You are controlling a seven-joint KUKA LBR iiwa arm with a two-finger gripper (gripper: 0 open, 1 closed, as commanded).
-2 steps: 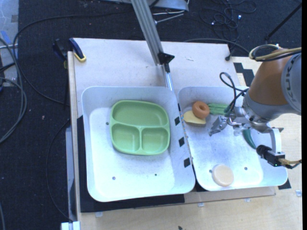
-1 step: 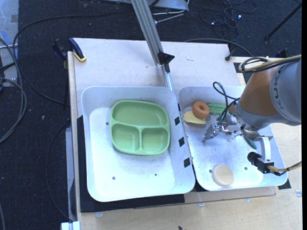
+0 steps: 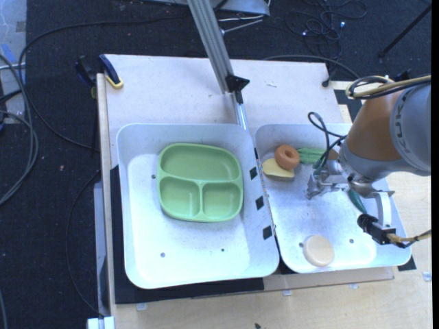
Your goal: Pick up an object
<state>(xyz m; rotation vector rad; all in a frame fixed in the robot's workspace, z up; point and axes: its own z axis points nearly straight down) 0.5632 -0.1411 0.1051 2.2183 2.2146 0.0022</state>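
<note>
— Item one, risk?
— The gripper (image 3: 317, 186) hangs over bare floor in the right bin (image 3: 343, 259). From here I can't tell how its fingers stand. A close there would likely catch nothing.
— Item two, target?
— Donut (image 3: 287, 157), orange-brown ring, resting on a pale yellow wedge (image 3: 276, 170) near the bin's upper left; cream disc (image 3: 319, 250) by the front wall.

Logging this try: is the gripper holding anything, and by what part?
Nothing shows between the fingers of the gripper; it sits over bare floor of the right bin, apart from the donut.
</note>
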